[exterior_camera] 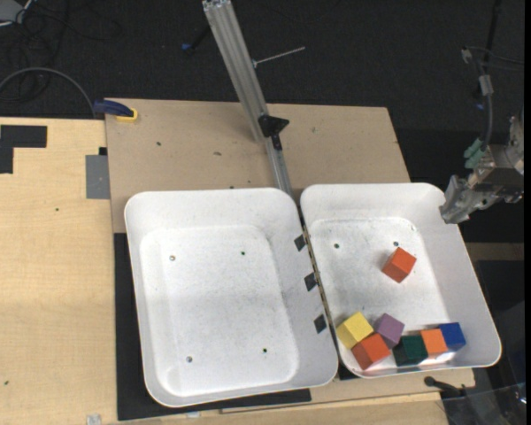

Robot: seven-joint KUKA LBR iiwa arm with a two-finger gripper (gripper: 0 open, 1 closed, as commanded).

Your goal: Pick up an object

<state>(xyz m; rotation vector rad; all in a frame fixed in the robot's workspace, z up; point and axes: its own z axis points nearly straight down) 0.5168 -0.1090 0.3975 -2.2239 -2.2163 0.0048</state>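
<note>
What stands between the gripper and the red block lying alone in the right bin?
Nothing visible. The gripper sits at the right bin's upper right rim, and only bare bin floor lies between it and the lone red block.

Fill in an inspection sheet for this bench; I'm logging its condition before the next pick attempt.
Surface: wooden bench bearing a left bin and a right bin, side by side.
Job's things: lone orange block mid right bin; yellow, purple, red, green, orange and blue blocks clustered at its near edge.
Clutter: blue-and-yellow item at the bench's far left corner.
Grippers: pincer at the right bin's far right rim, holding nothing visible.
Cables: loops on the dark floor, far left.
Surroundings: slanted metal rail; pale board left.
</note>
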